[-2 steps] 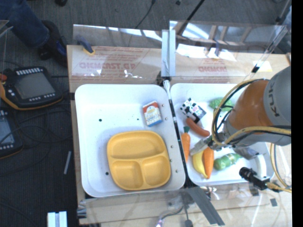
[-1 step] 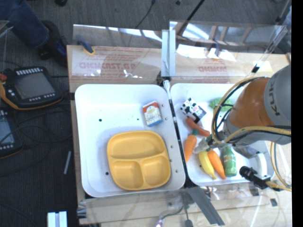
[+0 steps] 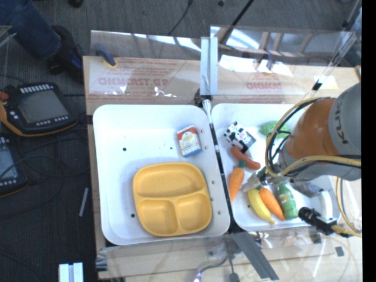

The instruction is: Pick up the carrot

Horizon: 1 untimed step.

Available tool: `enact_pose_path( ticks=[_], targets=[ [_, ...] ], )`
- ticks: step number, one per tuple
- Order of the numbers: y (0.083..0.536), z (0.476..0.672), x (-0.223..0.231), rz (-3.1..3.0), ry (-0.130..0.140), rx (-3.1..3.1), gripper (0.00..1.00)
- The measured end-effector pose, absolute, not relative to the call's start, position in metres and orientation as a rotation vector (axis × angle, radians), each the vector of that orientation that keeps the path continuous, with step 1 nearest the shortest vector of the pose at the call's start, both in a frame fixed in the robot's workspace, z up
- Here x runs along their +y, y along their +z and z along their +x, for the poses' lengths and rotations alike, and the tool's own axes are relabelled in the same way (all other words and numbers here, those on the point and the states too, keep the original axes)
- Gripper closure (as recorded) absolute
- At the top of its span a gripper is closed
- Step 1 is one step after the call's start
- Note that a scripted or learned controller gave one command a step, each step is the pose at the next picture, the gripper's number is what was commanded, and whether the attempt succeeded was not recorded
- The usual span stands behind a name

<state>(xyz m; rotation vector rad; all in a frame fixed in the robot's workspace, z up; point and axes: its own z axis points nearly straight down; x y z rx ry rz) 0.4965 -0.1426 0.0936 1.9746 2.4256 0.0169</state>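
Two orange carrot-shaped pieces lie in the right bin [image 3: 226,115]. One carrot [image 3: 235,183] rests against the bin's left wall, pointing toward the front. The other carrot [image 3: 271,203] lies between a yellow banana [image 3: 258,205] and a green bottle-shaped toy [image 3: 286,200]. My gripper [image 3: 258,179] hangs low over the bin, between the two carrots and just behind the banana's end. The grey and orange arm [image 3: 317,137] covers the bin's right half and hides much of the gripper.
A red sausage [image 3: 245,158], a black-and-white cow-patterned toy [image 3: 239,136] and a green leafy item [image 3: 269,127] sit further back in the right bin. The left bin [image 3: 117,157] holds a yellow divided plate [image 3: 171,197] and a small carton [image 3: 188,141].
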Motion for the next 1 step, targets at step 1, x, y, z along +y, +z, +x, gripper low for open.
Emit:
enact_pose_path(
  ticks=[1],
  targets=[
    [0.2175, 0.4993, -0.0953, 2.098, -0.003, 2.339, 1.00]
  ],
)
